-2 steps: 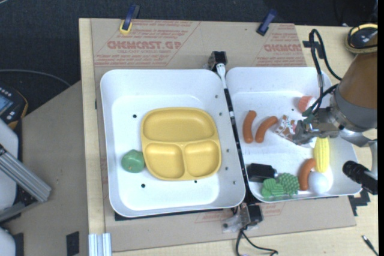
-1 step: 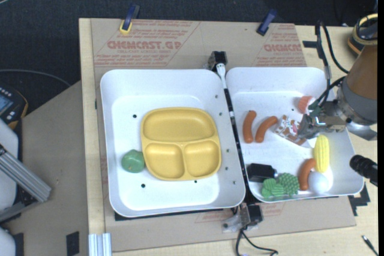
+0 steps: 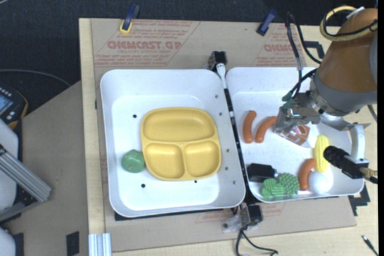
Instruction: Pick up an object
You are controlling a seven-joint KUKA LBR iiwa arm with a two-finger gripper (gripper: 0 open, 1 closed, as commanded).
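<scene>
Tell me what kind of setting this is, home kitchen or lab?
Likely a robotics lab bench, not a kitchen: two white bins are clamped to a paper-masked board, a grey-and-orange arm reaches in, and the contents are toy foods such as a yellow divided plate and sausages.

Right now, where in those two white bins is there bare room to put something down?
The left white bin has bare floor behind the yellow divided plastic tray and along its front edge. The right white bin has room in its far-left corner; its front is crowded with toy sausages, corn and green broccoli.
</scene>
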